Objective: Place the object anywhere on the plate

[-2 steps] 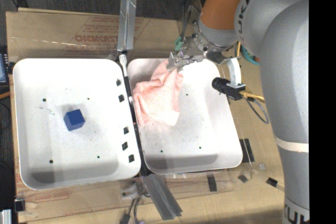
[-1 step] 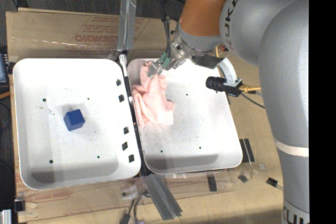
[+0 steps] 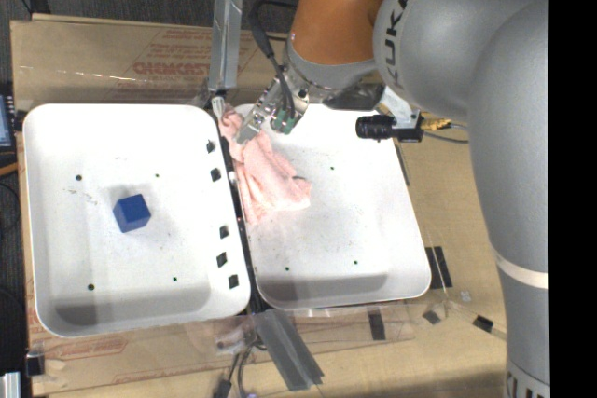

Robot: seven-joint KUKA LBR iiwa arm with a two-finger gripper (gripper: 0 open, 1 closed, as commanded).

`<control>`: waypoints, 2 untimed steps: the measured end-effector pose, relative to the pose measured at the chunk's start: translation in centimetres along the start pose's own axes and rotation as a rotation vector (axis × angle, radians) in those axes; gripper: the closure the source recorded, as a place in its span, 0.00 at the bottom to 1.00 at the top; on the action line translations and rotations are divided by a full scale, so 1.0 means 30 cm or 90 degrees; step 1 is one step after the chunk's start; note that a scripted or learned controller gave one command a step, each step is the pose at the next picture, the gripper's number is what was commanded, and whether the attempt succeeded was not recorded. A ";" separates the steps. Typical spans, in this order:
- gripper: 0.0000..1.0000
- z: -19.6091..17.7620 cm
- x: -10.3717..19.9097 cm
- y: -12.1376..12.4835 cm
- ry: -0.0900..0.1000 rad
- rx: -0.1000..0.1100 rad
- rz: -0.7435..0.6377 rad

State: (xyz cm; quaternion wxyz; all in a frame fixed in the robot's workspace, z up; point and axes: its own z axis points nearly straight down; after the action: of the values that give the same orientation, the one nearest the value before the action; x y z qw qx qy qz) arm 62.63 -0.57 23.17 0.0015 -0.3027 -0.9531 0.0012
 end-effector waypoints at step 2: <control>1.00 0.037 0.202 0.222 0.000 0.001 -0.394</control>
State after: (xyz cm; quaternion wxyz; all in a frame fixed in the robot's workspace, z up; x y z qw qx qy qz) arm 61.51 8.36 22.05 0.0022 0.0017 -1.0000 0.0010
